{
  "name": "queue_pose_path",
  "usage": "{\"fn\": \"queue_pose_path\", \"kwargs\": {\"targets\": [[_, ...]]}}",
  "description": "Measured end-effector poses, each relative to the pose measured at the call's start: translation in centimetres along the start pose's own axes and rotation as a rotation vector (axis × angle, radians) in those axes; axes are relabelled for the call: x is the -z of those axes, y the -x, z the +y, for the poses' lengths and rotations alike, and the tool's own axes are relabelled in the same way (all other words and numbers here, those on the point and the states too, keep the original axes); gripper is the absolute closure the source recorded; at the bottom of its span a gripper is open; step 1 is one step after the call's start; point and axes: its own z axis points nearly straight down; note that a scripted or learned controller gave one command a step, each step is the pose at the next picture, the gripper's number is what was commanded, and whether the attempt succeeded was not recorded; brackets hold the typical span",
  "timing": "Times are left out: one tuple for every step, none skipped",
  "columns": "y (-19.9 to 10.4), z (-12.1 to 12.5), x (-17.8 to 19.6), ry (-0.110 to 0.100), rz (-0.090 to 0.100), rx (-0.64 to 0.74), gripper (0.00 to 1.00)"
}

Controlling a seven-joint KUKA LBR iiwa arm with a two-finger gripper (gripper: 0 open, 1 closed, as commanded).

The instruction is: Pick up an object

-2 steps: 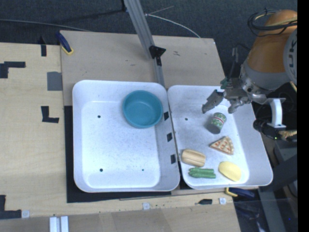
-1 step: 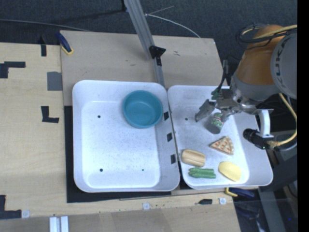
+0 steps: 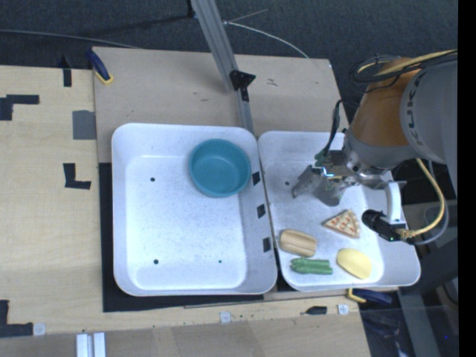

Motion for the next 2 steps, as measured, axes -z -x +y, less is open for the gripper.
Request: {"fn": "queue_pose_path", "kwargs": {"targets": [[0.7,0.5,-5.1,0.0,0.0,-0.001,0.0],[0.6,0.6,-3.8,0.003,0.0,0.002,1.0]]}}
